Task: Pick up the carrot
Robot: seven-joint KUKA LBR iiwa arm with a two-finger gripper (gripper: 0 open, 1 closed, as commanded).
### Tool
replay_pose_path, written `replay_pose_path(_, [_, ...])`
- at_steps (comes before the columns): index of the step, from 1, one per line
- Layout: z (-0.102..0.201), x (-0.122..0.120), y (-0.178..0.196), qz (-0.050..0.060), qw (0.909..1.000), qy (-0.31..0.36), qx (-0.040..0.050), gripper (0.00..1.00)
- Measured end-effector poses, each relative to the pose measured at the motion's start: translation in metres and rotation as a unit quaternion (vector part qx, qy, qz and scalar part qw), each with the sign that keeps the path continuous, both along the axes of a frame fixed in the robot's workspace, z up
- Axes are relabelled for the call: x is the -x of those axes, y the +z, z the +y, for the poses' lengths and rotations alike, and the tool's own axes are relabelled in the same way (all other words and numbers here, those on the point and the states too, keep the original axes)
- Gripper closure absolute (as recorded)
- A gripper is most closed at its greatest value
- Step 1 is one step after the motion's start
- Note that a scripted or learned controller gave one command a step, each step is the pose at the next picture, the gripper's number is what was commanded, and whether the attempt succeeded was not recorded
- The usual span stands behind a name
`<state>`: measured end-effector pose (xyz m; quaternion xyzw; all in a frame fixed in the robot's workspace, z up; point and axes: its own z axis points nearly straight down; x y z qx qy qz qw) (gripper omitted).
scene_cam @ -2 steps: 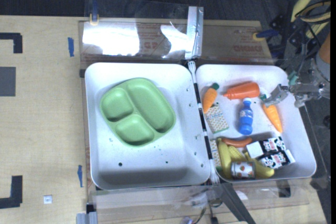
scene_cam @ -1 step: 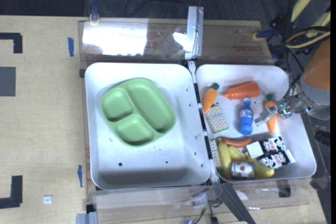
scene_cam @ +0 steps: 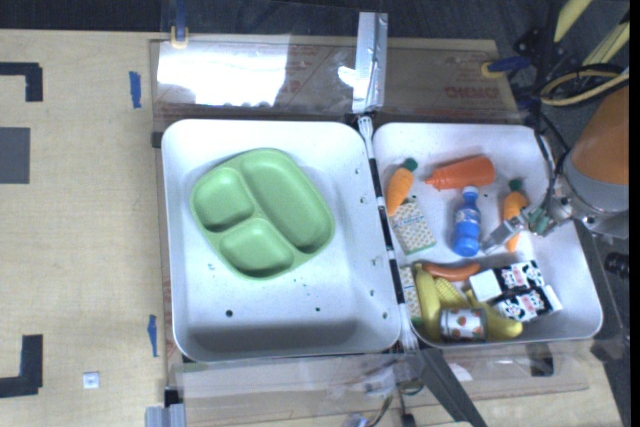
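Camera view is being filled by a pale wooden desk (scene_cam: 80,215) on which two shallow white bins are being carried side by side. A green plastic plate with three compartments (scene_cam: 262,211) is being held in the left white bin (scene_cam: 200,315), lying flat near its middle.

Many small things are being held in the right white bin (scene_cam: 580,310). A small orange carrot with a green top (scene_cam: 400,185) is lying at the bin's upper left, just beside the dividing wall. Near it, an orange bottle-shaped toy (scene_cam: 462,173) is lying on its side, and a blue plastic bottle (scene_cam: 466,223) is lying below that. A second small orange carrot (scene_cam: 514,203) is lying toward the right wall. A patterned flat packet (scene_cam: 414,229), yellow bananas (scene_cam: 432,295), a small printed can (scene_cam: 462,323) and a black-and-white patterned box (scene_cam: 518,283) are being crowded together in the lower part.

The grey-and-orange arm (scene_cam: 605,155) is reaching in over the right edge, with the claw (scene_cam: 530,227) near the second carrot; whether it is open or closed cannot be told, and nothing is seen held in it.
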<state>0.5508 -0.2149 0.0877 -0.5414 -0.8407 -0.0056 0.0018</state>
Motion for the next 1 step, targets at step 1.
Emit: replay_pose_path(1, [0.0032,-0.0387,-0.0016,-0.003,0.9804,0.197,0.007,0.0])
